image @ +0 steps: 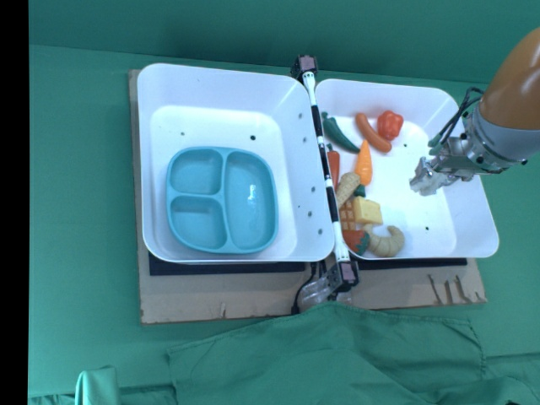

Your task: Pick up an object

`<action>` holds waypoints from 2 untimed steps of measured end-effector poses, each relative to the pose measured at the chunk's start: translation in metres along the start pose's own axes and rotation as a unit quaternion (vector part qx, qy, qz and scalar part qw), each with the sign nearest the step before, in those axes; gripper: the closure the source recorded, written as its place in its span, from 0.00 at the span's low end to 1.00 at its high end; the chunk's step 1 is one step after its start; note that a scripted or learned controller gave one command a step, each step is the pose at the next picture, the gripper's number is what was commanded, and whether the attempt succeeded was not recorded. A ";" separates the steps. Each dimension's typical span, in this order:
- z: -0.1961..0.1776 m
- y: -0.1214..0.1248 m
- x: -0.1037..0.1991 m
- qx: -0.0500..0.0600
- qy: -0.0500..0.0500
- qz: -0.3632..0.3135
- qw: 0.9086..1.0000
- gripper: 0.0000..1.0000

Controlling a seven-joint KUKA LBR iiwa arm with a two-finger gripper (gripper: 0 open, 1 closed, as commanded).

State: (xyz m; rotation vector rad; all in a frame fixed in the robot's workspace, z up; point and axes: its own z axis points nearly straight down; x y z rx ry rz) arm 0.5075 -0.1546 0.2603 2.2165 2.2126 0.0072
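Gripper (424, 182) poised over bare floor of the right-hand shallow white plastic bin (472, 226), well right of the toy food; finger spread impossible to tell from this angle, nothing seen between them. Candidates heaped along that bin's left wall: orange plastic carrot (364, 164), yellow block of toy cheese (369, 212), tan croissant (387, 241), red pepper (389, 124), sausage (372, 132). Best to shift left, centre over the carrot or croissant, descend straight, close across the narrow side. Left bin (219, 91) with teal divided plate (222, 199): not relevant.
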 end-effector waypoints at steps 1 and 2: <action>-0.045 0.003 -0.001 0.000 0.000 0.000 1.000 1.00; -0.095 0.003 0.007 0.000 0.000 0.000 1.000 1.00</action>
